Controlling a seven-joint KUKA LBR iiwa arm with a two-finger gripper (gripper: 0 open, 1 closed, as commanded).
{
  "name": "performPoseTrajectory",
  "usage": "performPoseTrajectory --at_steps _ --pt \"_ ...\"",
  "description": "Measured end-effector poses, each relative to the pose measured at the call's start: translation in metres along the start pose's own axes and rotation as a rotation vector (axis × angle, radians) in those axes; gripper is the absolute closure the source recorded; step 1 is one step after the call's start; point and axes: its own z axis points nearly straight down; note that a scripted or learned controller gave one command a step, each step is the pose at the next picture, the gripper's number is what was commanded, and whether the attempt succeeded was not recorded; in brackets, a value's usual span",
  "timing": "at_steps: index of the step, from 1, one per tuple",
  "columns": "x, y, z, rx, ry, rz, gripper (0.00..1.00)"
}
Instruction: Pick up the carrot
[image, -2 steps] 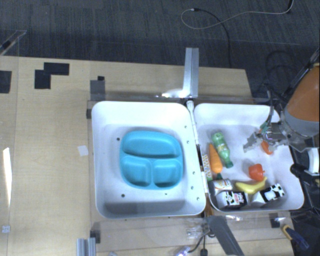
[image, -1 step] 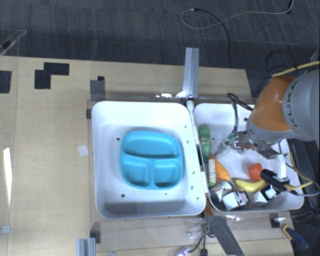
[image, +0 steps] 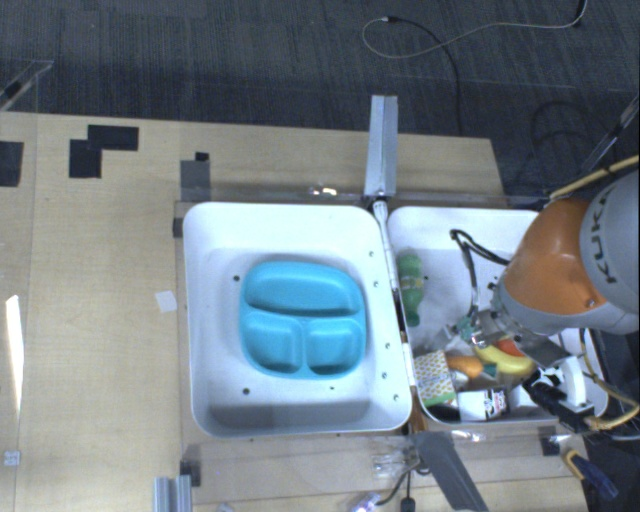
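Observation:
The carrot (image: 463, 365) is a small orange piece lying in the near part of the right bin (image: 440, 232), among a pile of other items. My gripper (image: 476, 330) hangs just above and slightly behind it, under the orange wrist band. The arm's bulk hides most of the gripper. Nothing can be made out lifted off the pile.
A yellow banana (image: 506, 362) and a red item (image: 511, 347) lie against the carrot's right side. Left of the carrot is a patterned packet (image: 433, 376), with a black-and-white item (image: 489, 404) in front and a green vegetable (image: 410, 280) farther back. The left bin (image: 205, 300) holds a blue divided tray (image: 300, 318).

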Motion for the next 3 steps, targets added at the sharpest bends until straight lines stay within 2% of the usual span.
performPoseTrajectory --at_steps 1,2,3 --pt "-0.078 0.038 -0.127 0.013 0.004 0.058 0.0" --pt "-0.028 0.053 -0.049 0.016 0.007 -0.028 0.0" --pt "-0.114 0.107 0.006 0.01 0.003 -0.157 0.0"
